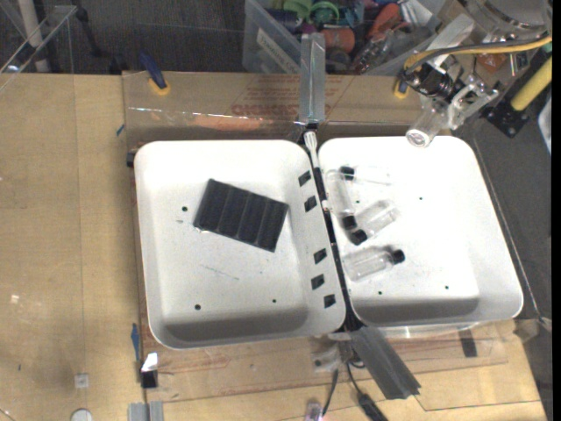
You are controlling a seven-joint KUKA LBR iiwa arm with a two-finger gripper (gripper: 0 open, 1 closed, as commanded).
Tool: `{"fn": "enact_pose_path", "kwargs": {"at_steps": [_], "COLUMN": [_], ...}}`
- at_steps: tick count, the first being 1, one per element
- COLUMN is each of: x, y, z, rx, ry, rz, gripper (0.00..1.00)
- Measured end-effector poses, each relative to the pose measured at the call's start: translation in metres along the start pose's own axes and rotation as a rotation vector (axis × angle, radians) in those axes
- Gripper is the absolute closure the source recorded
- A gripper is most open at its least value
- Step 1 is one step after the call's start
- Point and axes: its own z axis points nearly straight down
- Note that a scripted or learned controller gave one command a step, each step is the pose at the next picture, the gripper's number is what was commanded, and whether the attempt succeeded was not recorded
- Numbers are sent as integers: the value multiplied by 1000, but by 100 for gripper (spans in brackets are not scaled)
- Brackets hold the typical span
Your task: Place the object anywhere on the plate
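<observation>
Two shallow white bins sit side by side on a wooden bench. The gripper hangs at the far right corner of the right bin, just over its rim, and appears to carry a small clear vial at its tip — round end toward the camera — though whether that vial is truly pinched cannot be made out from this angle.

The plate is a dark, ribbed rectangle lying flat in the left bin, near that bin's centre and turned slightly askew. From the gripper it lies well away to the left and nearer the camera, across the divider between the bins. That crossing is the relation the coming move depends on.

Three more clear vials with black caps lie on their sides in the right bin, close to the divider (roughly in a loose column). They look small, smooth and see-through, so likely slippery and prone to roll.
</observation>
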Motion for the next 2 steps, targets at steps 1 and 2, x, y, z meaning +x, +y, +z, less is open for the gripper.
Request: {"fn": "enact_pose_path", "kwargs": {"at_steps": [1, 2], "x": [-2, 5], "y": [16, 28], "z": [13, 50], "rx": [0, 1], "ry": [0, 0], "rz": [-111, 79], "gripper": [100, 100]}}
